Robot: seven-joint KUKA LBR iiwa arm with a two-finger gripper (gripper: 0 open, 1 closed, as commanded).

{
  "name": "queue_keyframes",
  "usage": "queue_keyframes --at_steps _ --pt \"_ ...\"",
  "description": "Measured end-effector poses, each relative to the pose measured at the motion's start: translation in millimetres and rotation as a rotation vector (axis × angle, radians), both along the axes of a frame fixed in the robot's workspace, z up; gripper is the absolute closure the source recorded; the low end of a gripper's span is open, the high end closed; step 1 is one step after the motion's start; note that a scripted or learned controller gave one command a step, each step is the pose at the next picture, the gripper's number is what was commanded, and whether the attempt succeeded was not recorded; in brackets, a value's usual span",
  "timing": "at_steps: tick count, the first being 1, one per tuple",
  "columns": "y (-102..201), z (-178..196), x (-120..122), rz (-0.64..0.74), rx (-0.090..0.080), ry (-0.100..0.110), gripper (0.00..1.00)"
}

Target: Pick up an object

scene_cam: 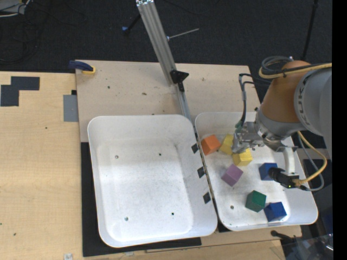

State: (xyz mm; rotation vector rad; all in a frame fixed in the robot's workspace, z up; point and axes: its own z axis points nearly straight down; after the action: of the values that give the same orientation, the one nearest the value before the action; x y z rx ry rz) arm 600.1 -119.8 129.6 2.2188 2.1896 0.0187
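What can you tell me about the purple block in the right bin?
The purple block is a small, matte, light purple cube, with its material unclear. It rests on the floor of the right bin, near the middle, turned so one corner points toward the camera. It stands free: a yellow block lies just above it and a green block below it. The gripper is apart from it.

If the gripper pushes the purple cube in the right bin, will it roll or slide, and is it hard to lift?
The purple cube shows flat faces and sharp edges, so it would probably slide or twist, not roll. It looks small, solid and rigid, so likely light and not floppy. It lies apart from the yellow cube and green cube, which should leave fingers some room.
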Motion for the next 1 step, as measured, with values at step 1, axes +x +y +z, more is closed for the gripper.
queue_keyframes --at_steps 1 --pt "-0.3 50.2 10.8 0.014 0.008 0.023 1.00"
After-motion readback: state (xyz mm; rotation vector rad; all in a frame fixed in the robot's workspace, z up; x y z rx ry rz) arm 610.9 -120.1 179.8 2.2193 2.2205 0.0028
